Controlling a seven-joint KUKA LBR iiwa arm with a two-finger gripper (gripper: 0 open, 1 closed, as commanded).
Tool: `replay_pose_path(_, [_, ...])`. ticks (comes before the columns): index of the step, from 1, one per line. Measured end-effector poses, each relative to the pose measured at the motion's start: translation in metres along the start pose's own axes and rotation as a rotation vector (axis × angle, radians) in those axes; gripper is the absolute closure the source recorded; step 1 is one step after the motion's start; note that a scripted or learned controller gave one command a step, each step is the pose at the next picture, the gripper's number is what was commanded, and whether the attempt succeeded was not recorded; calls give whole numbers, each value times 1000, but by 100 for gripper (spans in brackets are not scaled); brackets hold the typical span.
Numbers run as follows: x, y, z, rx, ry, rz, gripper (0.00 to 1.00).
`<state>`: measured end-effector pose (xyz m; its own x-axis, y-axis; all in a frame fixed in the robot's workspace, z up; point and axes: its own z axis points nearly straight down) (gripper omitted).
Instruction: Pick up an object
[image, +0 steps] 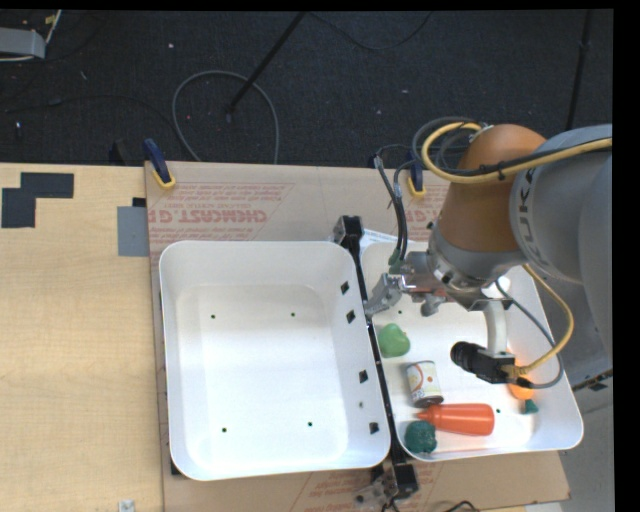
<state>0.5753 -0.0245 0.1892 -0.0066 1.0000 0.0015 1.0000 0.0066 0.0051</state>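
My gripper (388, 293) hangs over the left part of the right bin (560, 420), close to the divider between the two bins. Just below it lies a light green lump (393, 341), apart from the gripper. Nearer the front of the bin sit a small can with a white and orange label (423, 381), an orange carrot-shaped piece (461, 418) and a dark teal ball (420, 437). I see nothing held in the gripper. The wrist and arm hide the back of the right bin.
The left bin (166, 330) sits beside the right one, and their rims meet at a line of black clips (362, 340). Both bins rest on cardboard (230, 205) on a wooden bench (70, 340). The arm's grey body (570, 230) covers the right side.
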Motion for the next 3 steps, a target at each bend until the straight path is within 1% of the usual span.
replay_pose_path(1, [-4,-2,-7,6,-2,7,100])
replay_pose_path(2, [-5,-2,-7,6,-2,8,0])
replay_pose_path(3, [18,12,3,7,-1,6,0])
